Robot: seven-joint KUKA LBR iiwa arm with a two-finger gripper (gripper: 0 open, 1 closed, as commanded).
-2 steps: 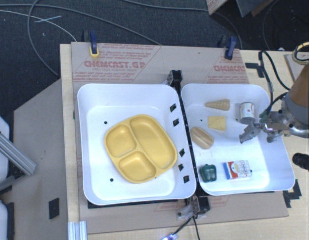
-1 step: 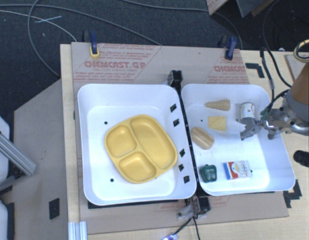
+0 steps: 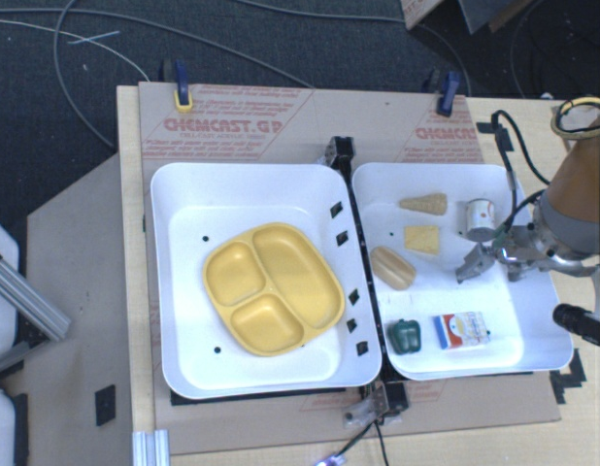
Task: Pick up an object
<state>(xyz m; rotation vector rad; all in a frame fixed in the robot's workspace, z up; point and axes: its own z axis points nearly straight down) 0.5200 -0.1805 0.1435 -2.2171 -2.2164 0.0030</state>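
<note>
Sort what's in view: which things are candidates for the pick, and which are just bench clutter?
Candidates, all in the right white bin:
cone-shaped tan piece
pale yellow square block
tan bread-like loaf
dark green pepper-like toy
small red, white and blue carton
silver can

Lying about:
yellow three-compartment plastic tray in the left bin
blue clamps
loose cables

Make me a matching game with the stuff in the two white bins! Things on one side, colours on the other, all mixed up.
Things:
1. divided plate
2. toy pepper
3. small box
4. bread roll

Colours:
A. dark green
B. tan brown
C. yellow
D. red, white and blue

Pairs: 1-C, 2-A, 3-D, 4-B. The plate lies in the left bin; the other three lie in the right bin.
</note>
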